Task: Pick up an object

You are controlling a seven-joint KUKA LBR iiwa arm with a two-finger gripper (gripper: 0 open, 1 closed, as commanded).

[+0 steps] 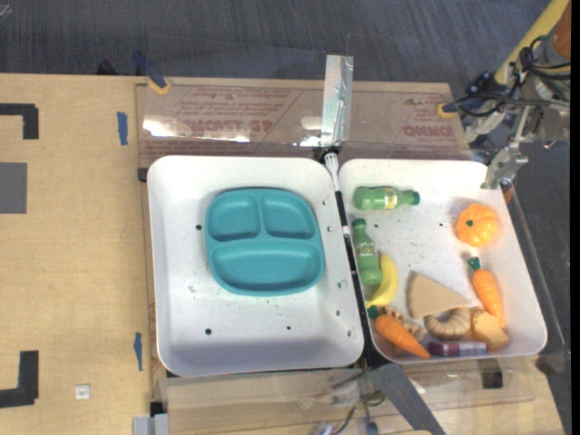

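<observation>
**Gripper poised at the upper right, above the toy-filled bin**

Gripper [504, 166] hangs at the upper right of the frame, over the far right corner of the right bin [426, 172], carrying nothing; whether it is spread or closed I cannot tell. It looks parked clear of the clutter, likely ahead of a descent.

Candidates for picking all lie in that bin: a green bottle [384, 198] at the top, a second green bottle [364, 247] beside a banana [387, 284], a small pumpkin [478, 226] nearest the gripper, two carrots [488, 290] [399, 335], and a tan wedge [435, 294].

A teal divided plate [264, 241] sits alone in the left bin [177, 270].
</observation>
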